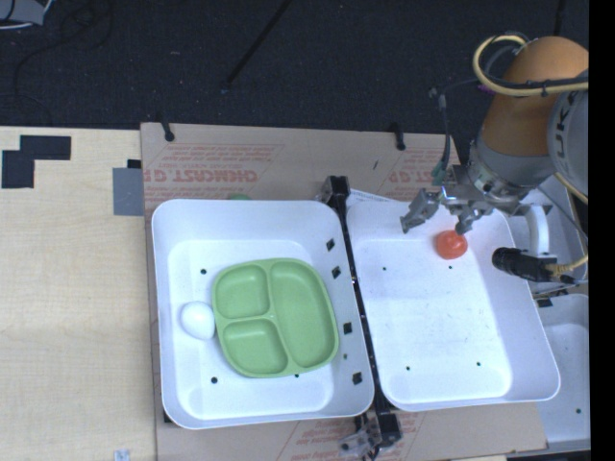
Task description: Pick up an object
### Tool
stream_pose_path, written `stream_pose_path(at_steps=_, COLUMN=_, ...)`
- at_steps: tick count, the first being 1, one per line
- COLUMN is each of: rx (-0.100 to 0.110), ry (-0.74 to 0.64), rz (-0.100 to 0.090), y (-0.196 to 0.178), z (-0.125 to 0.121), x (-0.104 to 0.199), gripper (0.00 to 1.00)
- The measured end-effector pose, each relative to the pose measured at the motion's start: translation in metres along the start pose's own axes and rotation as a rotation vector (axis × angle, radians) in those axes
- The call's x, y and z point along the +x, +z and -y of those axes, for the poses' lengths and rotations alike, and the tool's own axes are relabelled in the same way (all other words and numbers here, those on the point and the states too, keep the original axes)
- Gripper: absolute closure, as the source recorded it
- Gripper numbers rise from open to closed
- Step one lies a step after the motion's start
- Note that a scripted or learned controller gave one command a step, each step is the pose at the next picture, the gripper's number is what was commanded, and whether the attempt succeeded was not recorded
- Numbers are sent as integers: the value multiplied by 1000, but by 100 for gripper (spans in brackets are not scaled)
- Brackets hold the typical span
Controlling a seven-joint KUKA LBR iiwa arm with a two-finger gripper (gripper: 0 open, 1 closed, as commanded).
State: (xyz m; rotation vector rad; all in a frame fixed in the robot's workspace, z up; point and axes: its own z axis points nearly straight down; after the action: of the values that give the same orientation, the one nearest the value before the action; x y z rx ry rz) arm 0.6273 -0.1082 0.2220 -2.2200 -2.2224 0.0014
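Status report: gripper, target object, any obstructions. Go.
Gripper open, hanging over the far edge of the right bin. Red ball on the bin floor just below it, not held. Nothing around the ball. Green tray and white egg in the left bin.

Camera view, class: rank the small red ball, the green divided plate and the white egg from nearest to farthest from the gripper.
1. Small red ball, right bin, just below the gripper.
2. Green divided plate, left bin, middle.
3. White egg, left bin, against the plate's left edge.
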Motion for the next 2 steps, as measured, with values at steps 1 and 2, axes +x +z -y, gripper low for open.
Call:
stream_pose_path(at_steps=1, rx=8, ry=0, rz=-2, y=64, z=1, x=5, gripper=0)
stream_pose_path(at_steps=2, rx=8, ry=0, rz=-2, y=121, z=5, x=15, gripper=0)
